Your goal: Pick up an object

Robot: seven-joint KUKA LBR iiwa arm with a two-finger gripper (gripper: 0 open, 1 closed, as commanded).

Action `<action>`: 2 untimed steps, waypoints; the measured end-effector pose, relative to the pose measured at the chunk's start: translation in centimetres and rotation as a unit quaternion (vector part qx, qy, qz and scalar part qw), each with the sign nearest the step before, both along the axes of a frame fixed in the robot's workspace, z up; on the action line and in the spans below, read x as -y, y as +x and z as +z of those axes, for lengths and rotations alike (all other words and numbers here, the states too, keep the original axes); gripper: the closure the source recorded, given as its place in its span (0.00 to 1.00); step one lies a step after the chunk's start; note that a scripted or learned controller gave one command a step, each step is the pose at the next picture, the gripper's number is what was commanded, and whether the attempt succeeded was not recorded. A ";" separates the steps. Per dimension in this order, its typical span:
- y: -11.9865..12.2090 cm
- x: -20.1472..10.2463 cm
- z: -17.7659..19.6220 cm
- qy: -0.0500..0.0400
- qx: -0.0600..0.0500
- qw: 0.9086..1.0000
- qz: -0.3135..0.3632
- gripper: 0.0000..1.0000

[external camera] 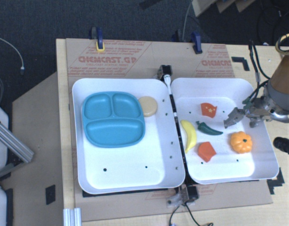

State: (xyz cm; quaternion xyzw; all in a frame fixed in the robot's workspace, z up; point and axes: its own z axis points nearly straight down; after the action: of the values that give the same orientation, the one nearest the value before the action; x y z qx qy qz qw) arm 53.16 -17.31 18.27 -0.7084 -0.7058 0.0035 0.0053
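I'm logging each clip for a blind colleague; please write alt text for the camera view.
A grey robot arm's gripper hovers over the right white bin, which holds a yellow banana, a green pepper, an orange pumpkin and two red-orange blocks. The left white bin holds a blue divided plastic plate and a beige round disc.

Grey arm (282,86), metallic wrist, grey end effector (238,117), black cables, possibly two

I see the arm (282,86) cut off by the right edge. Gripper (241,117) too blurred and small, so I can't tell its finger state. Orange-red block (208,109) has a mark I can't read. Worktop (135,53) lettering partly hidden behind bins.
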 end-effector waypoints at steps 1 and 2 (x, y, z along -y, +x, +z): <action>0.3 0.0 0.6 -0.001 0.006 1.000 0.002 0.00; -0.5 0.5 -4.3 0.000 0.003 1.000 0.001 0.00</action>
State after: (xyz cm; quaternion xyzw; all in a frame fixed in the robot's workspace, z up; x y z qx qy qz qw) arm 52.61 -17.81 14.01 -0.7074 -0.7068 0.0016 0.0031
